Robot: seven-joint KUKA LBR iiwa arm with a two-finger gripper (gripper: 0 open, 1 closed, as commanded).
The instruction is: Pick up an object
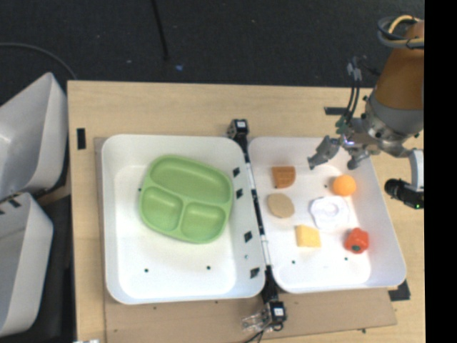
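Dark floor surrounds a pale wooden worktop (178, 109) that carries two shallow white bins side by side. Inside the left bin (118, 263) lies a green divided plate (186, 199) with three compartments, set toward the upper middle. Scattered across the right bin (385, 263) are six small things: a brown block (283, 176) near the top left, a tan round piece (280, 206) just below it, a yellow wedge (308, 236) lower still, a white round lid-like item (328, 211) in the middle, an orange ball (344, 185) up and to the right of that, and a red pepper-shaped toy (356, 240) near the lower right. Reaching in from the right, the grey arm with its orange band (398, 77) hangs over the bin's upper right corner. Its gripper (339, 153) hovers above the bin with the fingers (323, 152) spread apart and nothing between them, the orange ball lying just below the nearer finger.
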